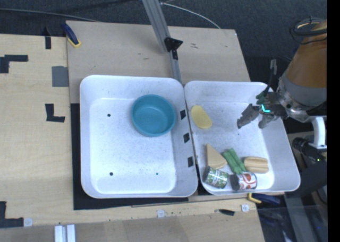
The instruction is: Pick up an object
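- Counter: light wood top w/ black tape marks on its left part; carries two shallow white bins side by side.
- Left bin: white, speckled floor; holds one item.
- Right bin: white, touching the left bin along the centre divide; holds the small items, most of them clustered at the near edge.
- Arm: grey w/ orange band, enters from the right, wrist over the right bin's right rim.
- Blue bowl: round, upright, in the left bin's upper-centre area.
- Gripper: over the right bin's right-centre, above bare floor; jaws spread apart, approx. pointing down-left, nothing between them. Well apart from every item.
- Yellow piece: oval, lies near the right bin's left wall, apart from the other items.
- Bread roll: tan, lengthwise left-right, near-right part of the right bin.
- Tan wedge: triangular, just left of the green item.
- Green stick-shaped item: slanted, btwn wedge and roll.
- Green can: on its side at the near edge, below the wedge.
- Red can: on its side, just right of the green can, below the roll.
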Robot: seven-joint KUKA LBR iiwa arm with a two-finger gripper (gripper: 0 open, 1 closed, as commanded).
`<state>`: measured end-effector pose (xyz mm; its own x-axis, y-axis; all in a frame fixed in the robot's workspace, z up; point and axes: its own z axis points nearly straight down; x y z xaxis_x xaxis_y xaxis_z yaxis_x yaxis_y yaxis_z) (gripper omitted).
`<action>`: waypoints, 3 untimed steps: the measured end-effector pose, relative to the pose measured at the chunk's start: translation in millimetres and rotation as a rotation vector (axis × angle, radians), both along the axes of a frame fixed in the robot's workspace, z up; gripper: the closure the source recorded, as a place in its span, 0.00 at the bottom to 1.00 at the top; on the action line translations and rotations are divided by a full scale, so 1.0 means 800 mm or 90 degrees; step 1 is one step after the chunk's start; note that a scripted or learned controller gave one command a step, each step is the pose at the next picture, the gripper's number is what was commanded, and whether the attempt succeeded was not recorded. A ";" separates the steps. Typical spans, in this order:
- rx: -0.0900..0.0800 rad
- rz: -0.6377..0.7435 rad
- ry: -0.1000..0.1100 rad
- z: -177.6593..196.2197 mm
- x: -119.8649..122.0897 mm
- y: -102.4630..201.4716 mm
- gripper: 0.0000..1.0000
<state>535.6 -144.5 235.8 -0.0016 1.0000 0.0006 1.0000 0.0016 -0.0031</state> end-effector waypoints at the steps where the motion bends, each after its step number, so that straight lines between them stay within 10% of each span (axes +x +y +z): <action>1: 0.000 0.000 -0.001 0.001 0.001 0.000 0.00; 3: 0.000 0.000 0.002 -0.143 0.020 -0.005 0.00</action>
